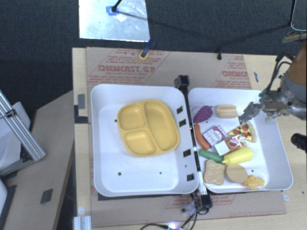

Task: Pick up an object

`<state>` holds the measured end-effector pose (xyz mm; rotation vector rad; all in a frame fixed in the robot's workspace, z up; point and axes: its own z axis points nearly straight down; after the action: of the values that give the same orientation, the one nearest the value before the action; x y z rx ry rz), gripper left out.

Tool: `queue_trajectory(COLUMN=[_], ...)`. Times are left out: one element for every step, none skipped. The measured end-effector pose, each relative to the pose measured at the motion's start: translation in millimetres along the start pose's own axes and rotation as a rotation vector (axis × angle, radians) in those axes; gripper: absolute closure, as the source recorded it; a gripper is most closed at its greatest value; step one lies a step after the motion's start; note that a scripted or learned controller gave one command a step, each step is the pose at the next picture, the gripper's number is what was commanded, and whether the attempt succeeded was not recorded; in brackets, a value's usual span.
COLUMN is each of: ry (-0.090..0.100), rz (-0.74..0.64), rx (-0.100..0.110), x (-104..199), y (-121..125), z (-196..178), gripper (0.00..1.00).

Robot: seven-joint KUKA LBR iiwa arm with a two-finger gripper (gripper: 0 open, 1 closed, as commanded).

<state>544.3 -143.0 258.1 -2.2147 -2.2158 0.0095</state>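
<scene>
Your gripper [250, 112]: fingers parted, holding nothing | hangs over right bin [280, 150] | just beyond pizza slice [243, 134], right of bread roll [226, 111]

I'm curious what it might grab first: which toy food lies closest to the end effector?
The pizza slice, just below the end effector. The bread roll lies a little farther left.

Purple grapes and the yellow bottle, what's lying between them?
The camera view shows a pink-and-white packet between the purple grapes and the yellow bottle.
</scene>
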Motion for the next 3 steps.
queue_trajectory(ry=[-0.002, -0.001, -0.001], rz=[-0.003, -0.001, -0.001], rx=[-0.012, -0.008, -0.008], x=[0.3, 3.1, 4.1], y=[2.1, 5.0, 15.9], z=[-6.5, 55.6, 106.1], gripper=[0.0, 0.0, 0.0])
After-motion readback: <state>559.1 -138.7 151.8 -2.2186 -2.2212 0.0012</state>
